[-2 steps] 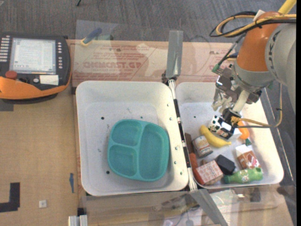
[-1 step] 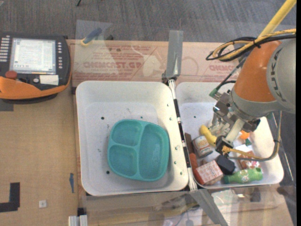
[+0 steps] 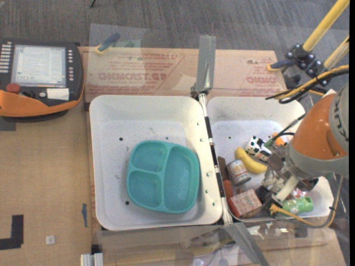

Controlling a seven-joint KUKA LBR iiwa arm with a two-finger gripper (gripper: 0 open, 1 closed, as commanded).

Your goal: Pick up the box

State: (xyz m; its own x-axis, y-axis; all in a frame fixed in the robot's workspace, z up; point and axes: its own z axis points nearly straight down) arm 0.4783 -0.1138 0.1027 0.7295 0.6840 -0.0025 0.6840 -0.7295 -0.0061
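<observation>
Even, diffuse overhead light, moderately bright. White bins (image 3: 145,112) slightly washed out, soft shadows only. Mild glare on clear plastic sheet (image 3: 138,54). Overall soft focus; small items in right bin (image 3: 233,112) possibly blurred.

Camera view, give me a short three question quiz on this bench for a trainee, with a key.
1. True or false: the teal divided plate lies in the left bin.
2. Which lies nearest the small can? A) banana B) orange pendant C) blue clamp
3. Fill in: the reddish box sits in the ___ bin.

Key: 1 true; 2 A; 3 right. The pincer hangs beside the box, and no object can be seen in its grasp.
</observation>
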